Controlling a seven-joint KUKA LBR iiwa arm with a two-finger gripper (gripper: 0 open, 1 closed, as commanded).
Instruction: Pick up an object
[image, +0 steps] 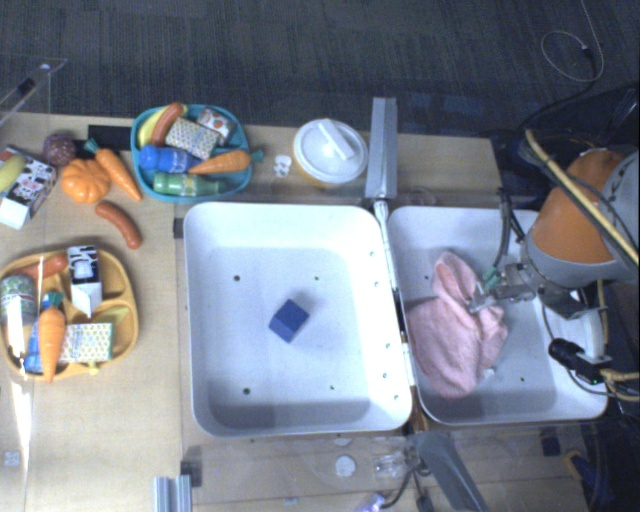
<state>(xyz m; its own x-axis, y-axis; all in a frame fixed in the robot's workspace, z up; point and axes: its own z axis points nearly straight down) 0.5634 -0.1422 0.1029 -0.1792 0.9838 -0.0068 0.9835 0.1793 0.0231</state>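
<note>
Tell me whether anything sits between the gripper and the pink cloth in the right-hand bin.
Nothing visible does. The gripper is already at the upper right edge of the pink cloth, which lies crumpled in the right bin. The blue cube lies apart in the left bin.

Two shallow white bins are counted side by side: the left bin (215, 230) and the right bin (520, 390). One blue block (289, 320) is seen in the left bin, and one pink cloth (452, 325) in the right. Beyond the bins, one white lidded cup (329, 150) is counted on the bench (150, 420), along with one blue bowl (190, 153) and one yellow tray (120, 300), each filled with toy food too crowded to be counted surely. One small toy pumpkin (82, 181) and one toy sausage (119, 224) are seen loose.
</note>
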